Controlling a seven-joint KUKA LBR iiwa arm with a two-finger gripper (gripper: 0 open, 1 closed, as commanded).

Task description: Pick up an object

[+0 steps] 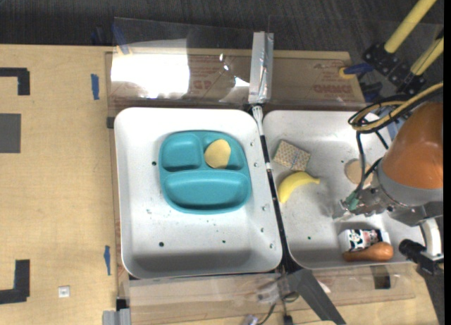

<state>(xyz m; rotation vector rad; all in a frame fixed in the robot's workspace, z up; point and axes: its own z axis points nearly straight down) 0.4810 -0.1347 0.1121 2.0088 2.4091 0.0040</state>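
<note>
Because my arm reaches in from the right, my gripper hangs low over the right-hand shallow white bin, among loose pieces. I cannot tell whether it is spread or pressed together, and nothing shows pinched in it.

Nearest, against the bin's front wall, lie a smooth orange carrot-shaped toy and a small black-and-white patterned carton, touching; its print is too small to read. Beyond the gripper sit a curved yellow banana and a tan woven square, both free to grasp.

Farther left, a teal divided plastic plate cradles a round yellow ball. Reddish lettering on the far brown cardboard panel is illegible.
</note>
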